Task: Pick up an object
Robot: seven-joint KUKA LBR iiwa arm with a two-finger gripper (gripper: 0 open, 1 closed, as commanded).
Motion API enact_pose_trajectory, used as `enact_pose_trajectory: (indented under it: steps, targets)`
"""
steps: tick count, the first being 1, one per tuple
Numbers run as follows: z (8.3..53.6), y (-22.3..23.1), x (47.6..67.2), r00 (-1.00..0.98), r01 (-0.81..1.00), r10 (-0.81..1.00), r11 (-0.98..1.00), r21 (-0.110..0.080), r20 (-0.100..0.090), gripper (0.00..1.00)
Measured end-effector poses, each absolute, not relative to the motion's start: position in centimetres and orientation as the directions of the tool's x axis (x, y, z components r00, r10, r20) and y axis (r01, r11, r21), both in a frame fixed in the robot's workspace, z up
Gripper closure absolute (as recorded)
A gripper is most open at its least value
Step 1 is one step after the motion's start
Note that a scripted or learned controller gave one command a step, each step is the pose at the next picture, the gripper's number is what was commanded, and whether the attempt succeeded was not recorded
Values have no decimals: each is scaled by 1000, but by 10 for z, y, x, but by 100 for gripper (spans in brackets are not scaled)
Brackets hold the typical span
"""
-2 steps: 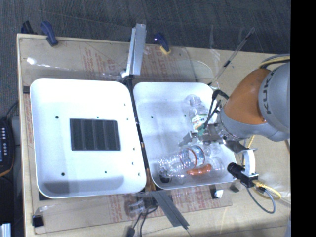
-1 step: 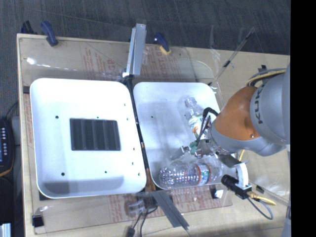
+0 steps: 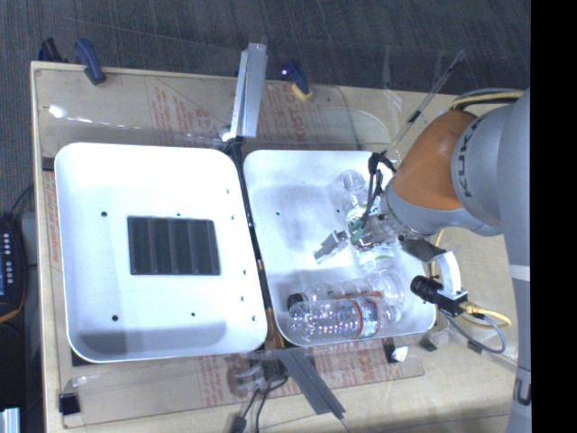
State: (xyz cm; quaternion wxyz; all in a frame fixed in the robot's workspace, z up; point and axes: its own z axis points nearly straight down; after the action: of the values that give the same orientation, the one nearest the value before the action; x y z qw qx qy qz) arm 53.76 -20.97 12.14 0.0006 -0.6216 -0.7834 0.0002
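Observation:
A clear plastic bottle (image 3: 338,315) with a red label band lies on its side along the front wall of the right bin (image 3: 288,188). A second clear bottle (image 3: 382,273) lies just behind it on the right, and another clear plastic piece (image 3: 351,186) sits near the bin's back right. My gripper (image 3: 332,245) hangs low over the middle of the right bin, pointing left, a little behind the labelled bottle. The grey arm with its orange band (image 3: 433,174) covers the bin's right side. I see nothing held in the gripper.
The left bin (image 3: 90,242) has a dark slotted rectangle (image 3: 173,245) on its floor. A metal bar (image 3: 248,88) stands at the back between the bins. Blue clamps (image 3: 88,59) sit on the bench's back edge. Cables (image 3: 478,318) trail at the right front.

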Motion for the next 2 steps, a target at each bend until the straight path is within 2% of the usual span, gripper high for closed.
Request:
enact_pose_trajectory:
  steps: [1, 2]
  targets:
    - [149, -210, 484, -157, 988, 988, 157, -2, 1, 0]
    - [183, -195, 580, -95, 995, 995, 95, -1, 0, 0]
